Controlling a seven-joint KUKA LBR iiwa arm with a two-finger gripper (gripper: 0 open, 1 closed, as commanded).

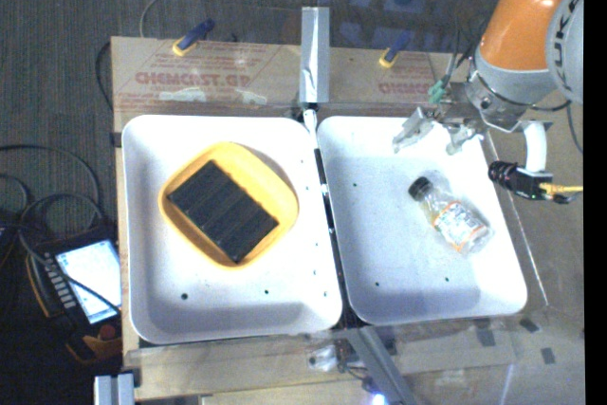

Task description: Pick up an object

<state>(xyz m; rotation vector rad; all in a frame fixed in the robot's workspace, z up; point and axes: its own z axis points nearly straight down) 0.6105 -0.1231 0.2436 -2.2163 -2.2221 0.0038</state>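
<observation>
A small clear plastic bottle (450,214) with a black cap and an orange label lies on its side in the right bin (379,261). A yellow bowl-like dish (228,204) with a black ribbed slab in it sits in the left bin (152,299). My gripper (434,134) hangs over the back of the right bin, above and behind the bottle and apart from it. Its two fingers are spread open with nothing between them.
A metal bar (314,57) stands at the back between the two bins. Cardboard (209,76) with two clamps lies behind them. A tablet and cables (76,275) lie on the floor to the left.
</observation>
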